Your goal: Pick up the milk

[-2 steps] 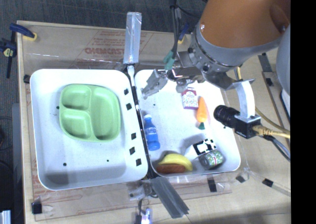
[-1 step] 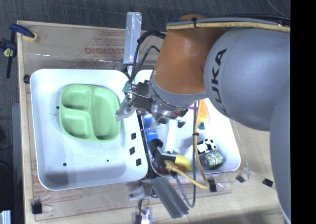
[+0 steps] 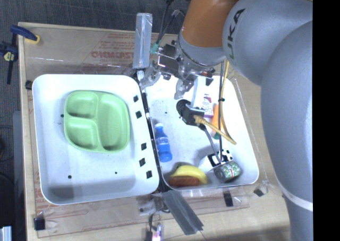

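The milk is a small white carton with pink and green print, lying in the back part of the right bin. The wrist partly covers it. My gripper hangs low over the back of that bin, just left of the carton and close to it. Nothing shows between the gripper and the bin floor. The arm's grey and orange bulk hides the bin's far right corner.
A blue bottle lies by the divider. A yellow and red fruit piece and a green can rest at the front. An orange item sits beside the carton. The left bin holds a green divided plate.
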Available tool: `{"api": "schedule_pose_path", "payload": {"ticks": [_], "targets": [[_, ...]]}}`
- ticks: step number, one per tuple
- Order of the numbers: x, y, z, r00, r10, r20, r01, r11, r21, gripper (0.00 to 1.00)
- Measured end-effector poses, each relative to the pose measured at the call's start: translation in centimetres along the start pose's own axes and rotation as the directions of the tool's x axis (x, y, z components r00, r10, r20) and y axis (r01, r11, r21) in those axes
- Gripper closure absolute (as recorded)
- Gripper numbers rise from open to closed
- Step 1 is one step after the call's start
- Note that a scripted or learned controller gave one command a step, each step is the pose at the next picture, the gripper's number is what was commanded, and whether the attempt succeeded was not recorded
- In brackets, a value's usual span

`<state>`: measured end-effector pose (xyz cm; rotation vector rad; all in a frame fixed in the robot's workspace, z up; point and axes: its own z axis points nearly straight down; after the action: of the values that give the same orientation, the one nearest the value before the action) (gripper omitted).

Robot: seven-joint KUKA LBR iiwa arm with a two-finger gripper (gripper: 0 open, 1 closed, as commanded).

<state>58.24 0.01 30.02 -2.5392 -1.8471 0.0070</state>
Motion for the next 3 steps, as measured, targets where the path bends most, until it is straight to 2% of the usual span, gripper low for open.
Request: {"api": "schedule_pose_path", "payload": {"ticks": [1, 2, 3], "targets": [[-3.9, -2.1, 11.0, 0.841, 0.541, 0.001, -0.541, 0.841, 0.004, 0.0], [-10.3, 0.6, 19.2, 0.864, 0.504, 0.0, -0.504, 0.864, 0.004, 0.0], [-12.9, -6.7, 20.7, 0.961, 0.276, -0.005, -0.276, 0.961, -0.009, 0.0]]}}
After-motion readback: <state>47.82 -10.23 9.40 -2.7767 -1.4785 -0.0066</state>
